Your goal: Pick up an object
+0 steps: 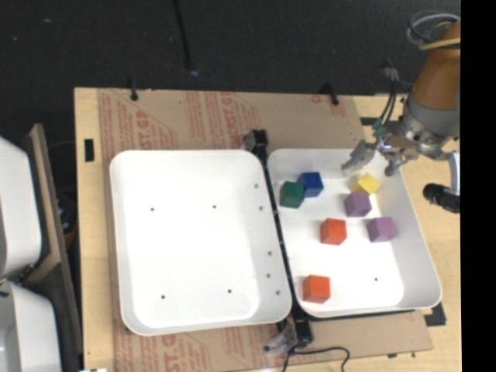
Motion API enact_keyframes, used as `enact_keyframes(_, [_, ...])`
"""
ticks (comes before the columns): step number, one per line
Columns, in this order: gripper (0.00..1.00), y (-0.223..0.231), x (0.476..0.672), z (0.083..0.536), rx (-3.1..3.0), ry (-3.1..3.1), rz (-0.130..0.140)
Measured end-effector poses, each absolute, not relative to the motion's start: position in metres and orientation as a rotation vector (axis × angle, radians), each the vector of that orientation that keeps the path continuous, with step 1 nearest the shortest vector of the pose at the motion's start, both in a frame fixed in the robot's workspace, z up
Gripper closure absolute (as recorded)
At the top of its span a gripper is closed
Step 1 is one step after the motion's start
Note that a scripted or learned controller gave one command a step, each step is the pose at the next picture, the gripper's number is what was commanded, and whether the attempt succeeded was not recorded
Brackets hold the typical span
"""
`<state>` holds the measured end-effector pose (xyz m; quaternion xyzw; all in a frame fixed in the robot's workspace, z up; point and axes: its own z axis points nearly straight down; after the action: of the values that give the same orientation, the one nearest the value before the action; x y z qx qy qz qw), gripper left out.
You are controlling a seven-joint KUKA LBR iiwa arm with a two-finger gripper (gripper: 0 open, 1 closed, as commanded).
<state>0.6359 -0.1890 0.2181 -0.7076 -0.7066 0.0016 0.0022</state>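
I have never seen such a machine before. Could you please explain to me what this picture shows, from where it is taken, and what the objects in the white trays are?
The picture comes from one fixed camera above a bench, looking down at a slant. At the right is a robot arm, grey with an orange band. Its grasping part, the claw, hangs spread above the far edge of the right bin and holds nothing. That bin contains small coloured blocks: a yellow block nearest the claw, a blue block touching a green block, two purple blocks, and two orange blocks. Beside it is the left bin. The robot should pick up one object.
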Motion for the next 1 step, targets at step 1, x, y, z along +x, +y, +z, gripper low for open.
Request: enact_keyframes(1, [0.00, -0.1888, 0.6373, 0.2217, -2.223, -2.222, -0.001])
